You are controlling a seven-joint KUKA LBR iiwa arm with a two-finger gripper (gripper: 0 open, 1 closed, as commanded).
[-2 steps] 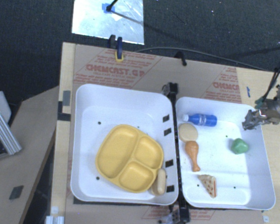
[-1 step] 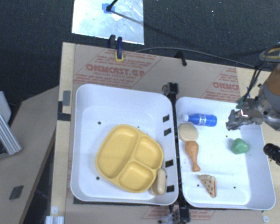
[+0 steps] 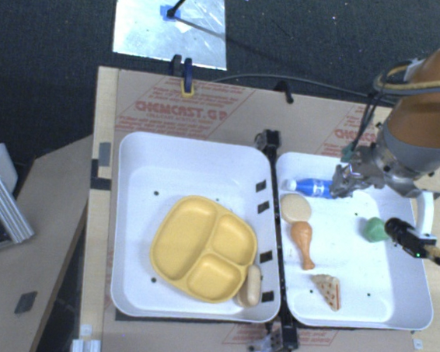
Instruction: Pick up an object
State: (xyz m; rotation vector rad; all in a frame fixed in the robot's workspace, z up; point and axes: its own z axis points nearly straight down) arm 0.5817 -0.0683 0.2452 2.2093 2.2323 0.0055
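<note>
In the right bin (image 3: pixel 405 308) lie a blue and white bottle (image 3: pixel 309 187) on its side at the back, a round tan bun (image 3: pixel 295 209), a chicken drumstick (image 3: pixel 303 243), a sandwich wedge (image 3: pixel 327 290) and a green object (image 3: pixel 375 228). My gripper (image 3: pixel 343 182) hangs at the back of this bin, right at the blue end of the bottle. Whether it touches the bottle I cannot tell.
The left bin (image 3: pixel 135 201) holds a yellow divided tray (image 3: pixel 190 238) and a tan bread roll (image 3: pixel 252 285) by its right wall. A black divider (image 3: pixel 273 231) runs between the bins. A black camera mount (image 3: pixel 405 234) with cable juts over the right bin's right side.
</note>
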